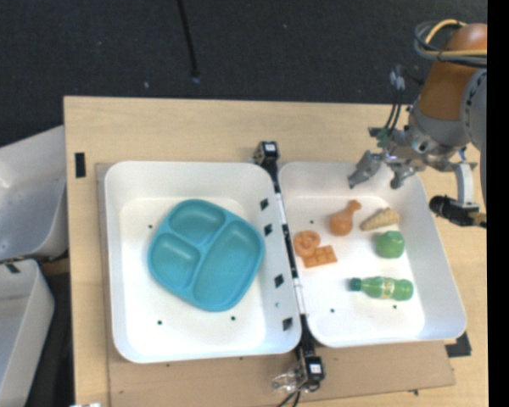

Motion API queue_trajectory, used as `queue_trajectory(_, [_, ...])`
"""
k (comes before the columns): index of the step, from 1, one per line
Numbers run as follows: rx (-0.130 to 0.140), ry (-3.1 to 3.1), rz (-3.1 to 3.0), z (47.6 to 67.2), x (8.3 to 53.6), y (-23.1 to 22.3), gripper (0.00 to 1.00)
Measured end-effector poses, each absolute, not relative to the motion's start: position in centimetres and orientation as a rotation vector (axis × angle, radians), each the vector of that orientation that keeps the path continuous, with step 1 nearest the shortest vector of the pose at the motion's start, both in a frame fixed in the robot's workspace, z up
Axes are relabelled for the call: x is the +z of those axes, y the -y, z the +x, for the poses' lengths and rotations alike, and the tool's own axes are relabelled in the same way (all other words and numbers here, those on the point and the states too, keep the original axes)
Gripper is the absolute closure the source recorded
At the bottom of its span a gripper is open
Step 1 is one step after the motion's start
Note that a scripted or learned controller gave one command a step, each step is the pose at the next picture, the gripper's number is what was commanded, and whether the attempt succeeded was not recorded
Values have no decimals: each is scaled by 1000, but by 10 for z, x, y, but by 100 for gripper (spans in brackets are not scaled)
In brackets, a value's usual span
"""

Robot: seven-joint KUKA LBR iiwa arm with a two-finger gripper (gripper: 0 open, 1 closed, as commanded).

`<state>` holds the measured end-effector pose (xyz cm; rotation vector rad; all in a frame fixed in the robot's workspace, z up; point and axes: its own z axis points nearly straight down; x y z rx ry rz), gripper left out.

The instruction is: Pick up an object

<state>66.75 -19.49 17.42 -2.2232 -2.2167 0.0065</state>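
Well, the arm (445, 91) leans in from the right, its orange band up near the corner, and the gripper (382, 172) hangs over the far edge of the right bin (441, 308). Its two fingers (361, 170) are spread apart with nothing between them (you can see bare white bin floor in the gap).

All the small things sit in that right bin, below the gripper and clear of it. Nearest to it are a tan chicken drumstick (345, 218) and, just to its right, a pale cone-shaped piece (380, 220). Below the cone lies a round green ball (389, 244). Toward the divider between the bins there is an orange pretzel (306, 242) touching a flat orange waffle square (321, 257). Closest to the front, a small green bottle (382, 288) lies on its side with its cap pointing left.

The left bin (123, 329) holds a blue divided plate (205, 253) with three compartments, sitting flat and turned at a slant.
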Motion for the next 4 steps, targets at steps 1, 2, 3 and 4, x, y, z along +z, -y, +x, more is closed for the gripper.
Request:
queue_trajectory(1, [4,2226,-2218,673,116,190,0])
queue_trajectory(2, [-1,2232,-2222,674,131,192,100])
queue_trajectory(3, [-5,2229,-2222,677,176,195,100])
queue_trajectory(4, [-5,2226,-2225,673,222,198,100])
